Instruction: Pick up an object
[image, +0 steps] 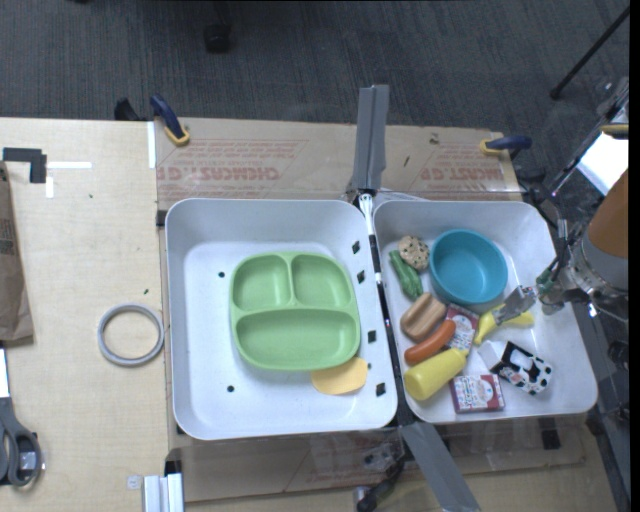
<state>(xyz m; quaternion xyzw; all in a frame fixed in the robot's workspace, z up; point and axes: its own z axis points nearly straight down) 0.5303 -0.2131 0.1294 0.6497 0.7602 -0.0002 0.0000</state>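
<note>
The wooden desk (80, 250) is carrying two white bins over a dark floor, and the toys are lying in the right bin (570, 395). The hand (522, 303) is hovering by the blue bowl (468, 266), right over the small banana (502, 322), but I cannot tell its state. It should be going straight down slowly, so nearby toys are not getting bumped.

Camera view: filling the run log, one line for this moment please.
gripper: over right bin, beside blue bowl | holding: nothing seen | green tray: left bin
</note>
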